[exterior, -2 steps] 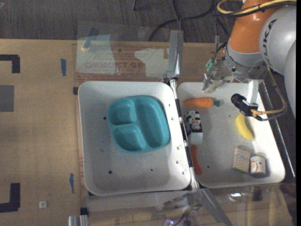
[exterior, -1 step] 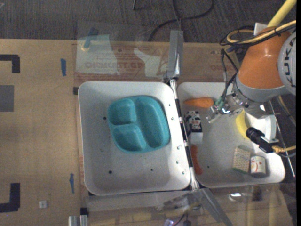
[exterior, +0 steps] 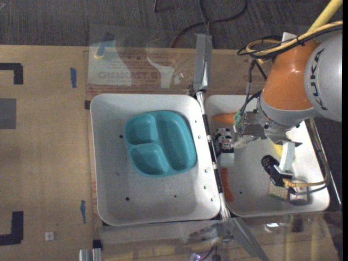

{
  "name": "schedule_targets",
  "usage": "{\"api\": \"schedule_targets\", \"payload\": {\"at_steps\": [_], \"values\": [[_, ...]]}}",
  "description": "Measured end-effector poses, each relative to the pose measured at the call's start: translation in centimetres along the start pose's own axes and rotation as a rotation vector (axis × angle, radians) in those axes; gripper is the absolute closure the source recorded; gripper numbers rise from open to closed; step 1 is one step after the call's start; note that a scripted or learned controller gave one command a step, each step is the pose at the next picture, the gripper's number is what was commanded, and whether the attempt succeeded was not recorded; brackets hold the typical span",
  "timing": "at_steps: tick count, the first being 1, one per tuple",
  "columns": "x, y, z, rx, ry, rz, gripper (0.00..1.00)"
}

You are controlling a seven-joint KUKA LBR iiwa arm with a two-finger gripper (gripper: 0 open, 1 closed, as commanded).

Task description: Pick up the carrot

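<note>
Arm low over the right bin, carrot lying free behind it.

The end effector (exterior: 224,145) sits at the left edge of the right bin (exterior: 315,200), close to the divider; whether it is apart or together cannot be told. The carrot (exterior: 224,117) lies in the bin's upper left corner, partly hidden by the wrist. An orange stick (exterior: 226,185) rests along the same bin's left wall. The left bin (exterior: 109,200) holds a teal divided tray (exterior: 161,143) on the table (exterior: 43,156).
</note>
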State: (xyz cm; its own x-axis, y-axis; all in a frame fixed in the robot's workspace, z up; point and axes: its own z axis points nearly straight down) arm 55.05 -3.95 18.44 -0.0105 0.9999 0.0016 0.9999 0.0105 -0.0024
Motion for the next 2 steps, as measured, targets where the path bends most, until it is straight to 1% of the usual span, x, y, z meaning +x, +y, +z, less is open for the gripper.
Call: {"api": "schedule_targets", "payload": {"at_steps": [1, 2], "values": [[-3.1, 0.7, -0.1, -0.005, -0.002, -0.381, 1.00], [-5.5, 2.7, -5.5, -0.007, -0.005, -0.577, 1.00]]}}
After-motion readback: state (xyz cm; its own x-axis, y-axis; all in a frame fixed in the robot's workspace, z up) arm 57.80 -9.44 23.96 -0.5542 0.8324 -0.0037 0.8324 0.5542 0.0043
